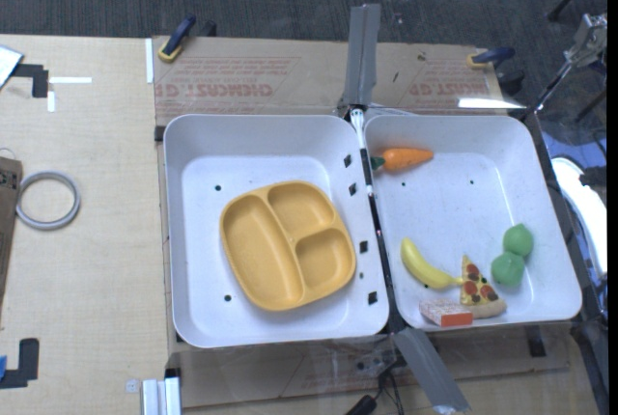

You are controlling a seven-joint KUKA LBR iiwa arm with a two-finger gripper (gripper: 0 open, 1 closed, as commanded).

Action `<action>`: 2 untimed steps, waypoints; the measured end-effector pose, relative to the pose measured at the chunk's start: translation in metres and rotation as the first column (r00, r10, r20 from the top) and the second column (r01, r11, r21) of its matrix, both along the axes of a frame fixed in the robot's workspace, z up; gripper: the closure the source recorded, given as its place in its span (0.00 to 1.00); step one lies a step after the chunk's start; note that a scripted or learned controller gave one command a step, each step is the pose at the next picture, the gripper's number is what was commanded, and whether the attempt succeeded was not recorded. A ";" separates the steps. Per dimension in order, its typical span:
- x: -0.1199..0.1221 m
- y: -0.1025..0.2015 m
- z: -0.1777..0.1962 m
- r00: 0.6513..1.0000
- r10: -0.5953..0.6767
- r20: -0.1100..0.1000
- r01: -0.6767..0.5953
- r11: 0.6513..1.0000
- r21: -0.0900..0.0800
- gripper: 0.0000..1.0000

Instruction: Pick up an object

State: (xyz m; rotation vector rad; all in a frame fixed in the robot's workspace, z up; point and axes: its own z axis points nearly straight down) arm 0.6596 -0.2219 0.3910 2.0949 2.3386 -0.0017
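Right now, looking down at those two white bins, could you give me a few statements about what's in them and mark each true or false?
1. The yellow divided plate lies in the left bin. True.
2. The carrot sits on the plate. False: it lies in the right bin, near its far left corner.
3. The banana lies beside the pizza slice. True.
4. Two green round items rest in the left bin. False: both are in the right bin, near its right wall.
5. A roll of tape lies on the bench outside the bins. True.
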 end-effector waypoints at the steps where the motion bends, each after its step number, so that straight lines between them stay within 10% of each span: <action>1: 0.000 0.001 0.006 1.000 0.011 0.000 -0.011 1.000 0.000 1.00; 2: 0.000 0.000 0.001 0.998 -0.059 -0.002 0.059 0.998 0.001 1.00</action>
